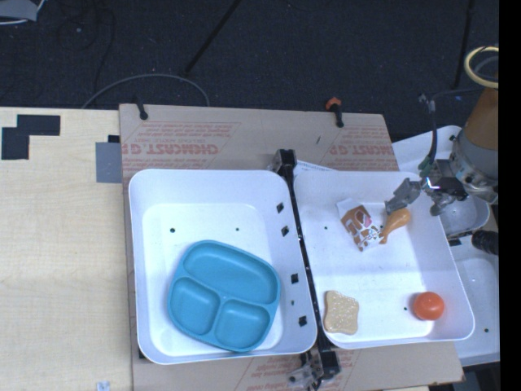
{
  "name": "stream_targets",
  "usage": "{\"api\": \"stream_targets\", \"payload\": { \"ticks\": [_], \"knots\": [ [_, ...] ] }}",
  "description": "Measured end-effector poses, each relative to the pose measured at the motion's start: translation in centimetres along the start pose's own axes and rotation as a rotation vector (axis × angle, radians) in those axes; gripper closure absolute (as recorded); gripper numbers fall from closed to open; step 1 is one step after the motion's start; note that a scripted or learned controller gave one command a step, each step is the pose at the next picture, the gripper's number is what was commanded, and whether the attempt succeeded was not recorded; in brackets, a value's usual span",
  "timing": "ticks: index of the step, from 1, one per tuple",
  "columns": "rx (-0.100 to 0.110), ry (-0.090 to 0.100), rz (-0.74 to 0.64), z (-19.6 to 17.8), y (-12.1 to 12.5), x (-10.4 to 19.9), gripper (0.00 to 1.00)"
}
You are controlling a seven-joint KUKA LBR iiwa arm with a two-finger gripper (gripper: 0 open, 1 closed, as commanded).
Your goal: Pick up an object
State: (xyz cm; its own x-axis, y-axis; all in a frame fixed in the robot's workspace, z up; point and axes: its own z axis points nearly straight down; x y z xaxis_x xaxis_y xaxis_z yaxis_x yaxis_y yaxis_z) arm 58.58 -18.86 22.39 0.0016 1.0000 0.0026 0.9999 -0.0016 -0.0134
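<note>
Orange carrot-shaped toy [396, 221] lies in the right bin [444, 255], upper right, beside a small printed packet [359, 226]. The hand [419, 192] sits just above it; whether its fingers grip the toy cannot be told. A tomato [426, 305] rests apart.

Bright even light, soft shadows, slight blur, dark upper background
</note>
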Motion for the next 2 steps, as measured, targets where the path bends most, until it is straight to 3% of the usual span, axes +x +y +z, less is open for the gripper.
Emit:
{"api": "stream_targets", "payload": {
  "ticks": [1,2],
  "knots": [
    [-0.013,-0.003,-0.002,-0.7,0.3,0.0,0.0],
    [-0.007,-0.001,-0.001,4.7,-0.3,-0.8,0.0]
  ]
}}
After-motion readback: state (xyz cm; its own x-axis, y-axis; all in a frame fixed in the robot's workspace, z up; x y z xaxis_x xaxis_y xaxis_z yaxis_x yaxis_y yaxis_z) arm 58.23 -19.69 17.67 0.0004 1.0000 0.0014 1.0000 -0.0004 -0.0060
